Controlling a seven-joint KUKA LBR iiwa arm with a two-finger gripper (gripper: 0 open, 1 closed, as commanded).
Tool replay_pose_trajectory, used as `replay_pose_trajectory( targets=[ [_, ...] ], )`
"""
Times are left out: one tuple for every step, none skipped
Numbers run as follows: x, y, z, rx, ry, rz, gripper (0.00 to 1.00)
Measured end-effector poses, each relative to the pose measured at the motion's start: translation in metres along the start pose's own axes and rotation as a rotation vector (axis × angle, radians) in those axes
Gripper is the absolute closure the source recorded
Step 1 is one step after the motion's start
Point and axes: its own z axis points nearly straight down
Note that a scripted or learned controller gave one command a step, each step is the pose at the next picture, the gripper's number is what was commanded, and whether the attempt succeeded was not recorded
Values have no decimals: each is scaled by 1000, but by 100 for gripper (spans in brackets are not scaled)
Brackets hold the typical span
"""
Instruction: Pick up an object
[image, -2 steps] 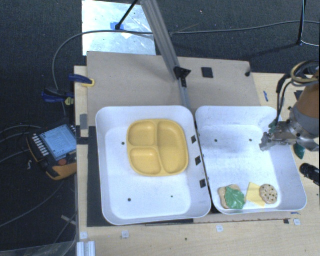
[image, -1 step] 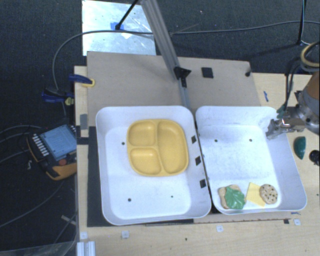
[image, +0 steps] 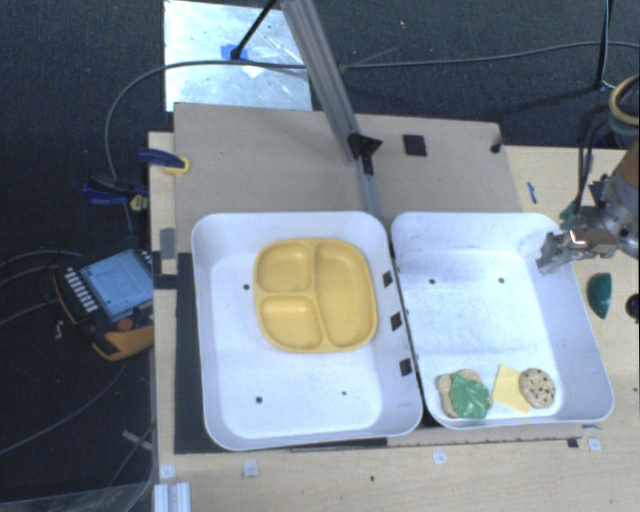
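Observation:
Three small toy foods lie at the near edge of the right bin (image: 480, 300): a green leafy piece (image: 467, 395) on a tan slice, a yellow cheese wedge (image: 511, 388), and a round tan cookie with dark chips (image: 538, 387). My gripper (image: 556, 254) hangs at the right bin's far right rim, well behind the foods. I see nothing between its fingers, and their spread is too small to make out.
The left bin (image: 225, 400) holds a yellow divided plate (image: 312, 294). A teal object (image: 599, 294) lies on the bench just outside the right bin's right rim. A metal pole (image: 330, 85) slants in from the top. Cables and a blue-screened device (image: 110, 285) sit left of the bench.

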Motion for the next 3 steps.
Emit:
replay_pose_trajectory(
  targets=[
    [59,3,3,2,2,-4,100],
    [121,13,9,2,2,-4,100],
    [170,24,5,0,2,-4,100]
  ],
)
